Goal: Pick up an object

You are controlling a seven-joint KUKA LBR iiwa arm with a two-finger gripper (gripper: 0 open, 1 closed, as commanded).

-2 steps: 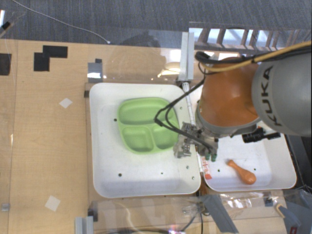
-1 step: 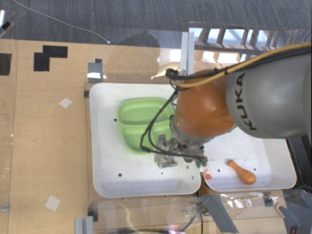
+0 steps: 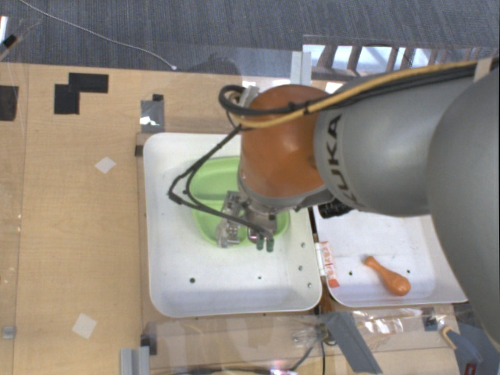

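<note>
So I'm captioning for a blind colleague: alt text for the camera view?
The grey arm's hand hangs low over a green bowl in the left white bin. An orange wooden piece lies in the right bin.

Left bin [image 3: 168, 287]: white plastic, smooth, faintly glossy. Right bin [image 3: 367, 287]: same white plastic. Green bowl [image 3: 207, 198]: lime plastic, smooth, with a soft sheen. Wooden-looking object [image 3: 387, 276]: orange-brown, smooth, slightly shiny at its rounded end. Bench [image 3: 70, 233]: pale wood-grain board, matt. Arm [image 3: 391, 155]: grey casing, smooth, satin finish. Orange band [image 3: 277, 147]: glossy, highlights seen on it. Gripper [image 3: 246, 237]: bare grey metal, dull. Cables [image 3: 195, 170]: black, rubbery-looking. Floor [image 3: 234, 14]: dark grey ribbed carpet, rough.
</note>
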